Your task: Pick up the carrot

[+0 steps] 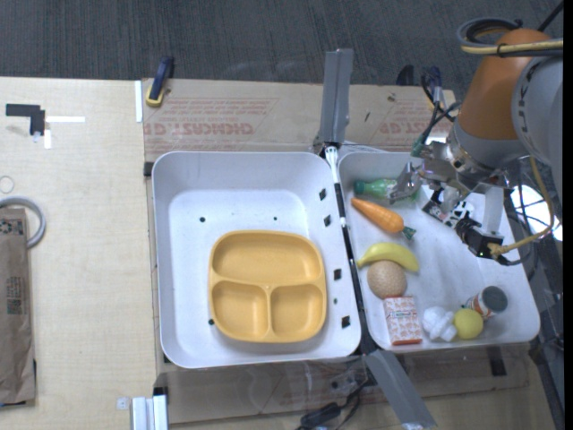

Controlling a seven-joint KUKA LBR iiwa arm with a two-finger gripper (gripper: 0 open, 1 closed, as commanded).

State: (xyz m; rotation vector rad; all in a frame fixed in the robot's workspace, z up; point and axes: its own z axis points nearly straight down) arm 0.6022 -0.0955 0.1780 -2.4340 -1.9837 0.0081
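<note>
An orange carrot (378,214) with a small green tip lies slanted in the left part of the right bin (501,325), close to the divider. My gripper (409,184) hangs over the bin's back, just right of and above the carrot's upper end, apart from it. A green item (374,187) lies right beside the gripper, at the bin's back left.
A yellow banana (389,255), a tan round fruit (387,279), a red-and-white carton (402,320), a white lump (437,322), a yellow ball (467,323) and a small can (491,302) lie in the right bin's front. A yellow divided plate (267,286) sits in the left bin (179,240).
</note>
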